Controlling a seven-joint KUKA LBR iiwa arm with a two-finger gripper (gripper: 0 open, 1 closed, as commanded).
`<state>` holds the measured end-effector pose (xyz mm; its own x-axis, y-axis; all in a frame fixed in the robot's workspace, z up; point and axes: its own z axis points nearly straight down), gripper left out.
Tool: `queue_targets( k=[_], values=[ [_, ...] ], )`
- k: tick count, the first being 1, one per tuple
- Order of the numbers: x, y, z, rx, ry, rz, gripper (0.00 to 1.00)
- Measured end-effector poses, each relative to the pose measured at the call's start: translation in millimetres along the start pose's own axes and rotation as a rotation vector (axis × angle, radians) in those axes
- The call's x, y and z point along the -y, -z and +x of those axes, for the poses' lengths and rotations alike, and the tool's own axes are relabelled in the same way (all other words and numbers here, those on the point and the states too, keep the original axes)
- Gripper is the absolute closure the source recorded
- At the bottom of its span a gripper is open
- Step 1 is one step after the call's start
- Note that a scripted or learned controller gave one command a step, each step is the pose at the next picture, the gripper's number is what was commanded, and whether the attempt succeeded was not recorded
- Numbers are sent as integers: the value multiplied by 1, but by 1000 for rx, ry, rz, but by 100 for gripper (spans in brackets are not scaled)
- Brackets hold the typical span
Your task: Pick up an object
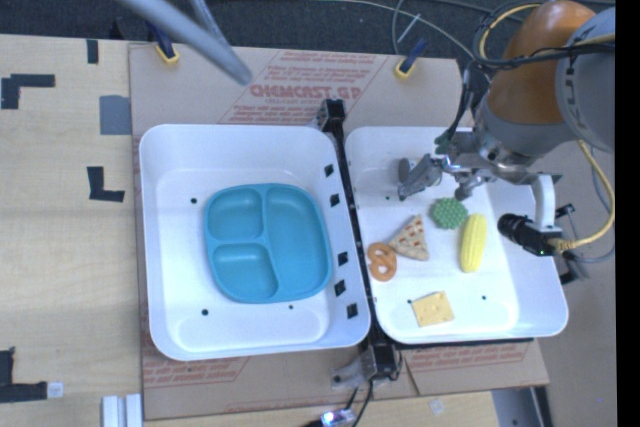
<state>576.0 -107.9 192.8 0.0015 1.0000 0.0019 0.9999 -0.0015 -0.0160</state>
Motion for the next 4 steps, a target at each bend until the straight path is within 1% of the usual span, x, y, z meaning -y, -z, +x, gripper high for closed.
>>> queue_targets(
  k=[1, 2, 3, 4],
  values=[
    [-3, 8, 0, 2, 3, -14, 0],
    [-3, -54, 8, 2, 3, -10, 0],
    [-3, -107, 8, 3, 3, -12, 0],
    [-3, -95, 9, 2, 4, -12, 100]
  ],
)
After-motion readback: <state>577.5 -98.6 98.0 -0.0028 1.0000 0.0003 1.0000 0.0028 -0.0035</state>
